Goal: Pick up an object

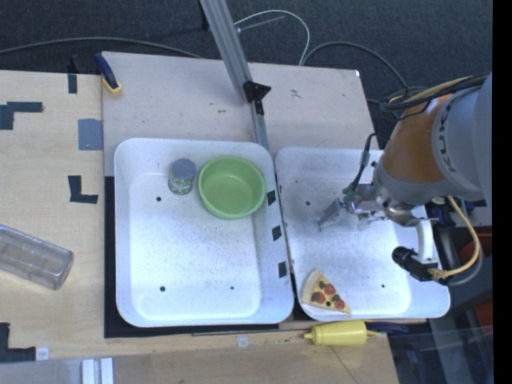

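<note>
Two white bins sit side by side on the worktop (200, 110). The left bin (136, 294) has a green bowl (232, 186) up top with a small can (182, 176) just beside it. The right bin (384, 294) has a pizza slice (324, 292) in its near left corner. The hand (330, 217) hangs over the right bin's middle, nothing between its fingers. A yellow bottle (338, 333) lies just outside that bin, and a clear tube (32, 256) lies far left.
</note>
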Robot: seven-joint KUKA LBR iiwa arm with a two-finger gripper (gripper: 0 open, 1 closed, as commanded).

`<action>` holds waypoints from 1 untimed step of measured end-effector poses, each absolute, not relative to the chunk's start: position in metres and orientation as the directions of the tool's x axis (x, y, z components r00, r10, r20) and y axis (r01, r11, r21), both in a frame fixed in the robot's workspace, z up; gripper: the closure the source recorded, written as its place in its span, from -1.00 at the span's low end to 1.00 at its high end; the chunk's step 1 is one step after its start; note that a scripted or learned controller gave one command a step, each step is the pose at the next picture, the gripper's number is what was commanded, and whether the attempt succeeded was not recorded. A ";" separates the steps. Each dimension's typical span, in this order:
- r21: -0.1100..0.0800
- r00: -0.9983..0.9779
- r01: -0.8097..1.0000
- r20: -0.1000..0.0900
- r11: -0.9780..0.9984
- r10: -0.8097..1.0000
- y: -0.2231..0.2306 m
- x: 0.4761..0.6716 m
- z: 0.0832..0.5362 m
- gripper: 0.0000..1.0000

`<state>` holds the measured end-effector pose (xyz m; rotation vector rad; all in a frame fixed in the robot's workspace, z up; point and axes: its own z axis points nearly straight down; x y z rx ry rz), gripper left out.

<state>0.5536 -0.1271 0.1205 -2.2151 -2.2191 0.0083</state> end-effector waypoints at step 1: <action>0.000 -0.001 1.000 -0.001 0.001 1.000 -0.127 0.554 0.090 -1.00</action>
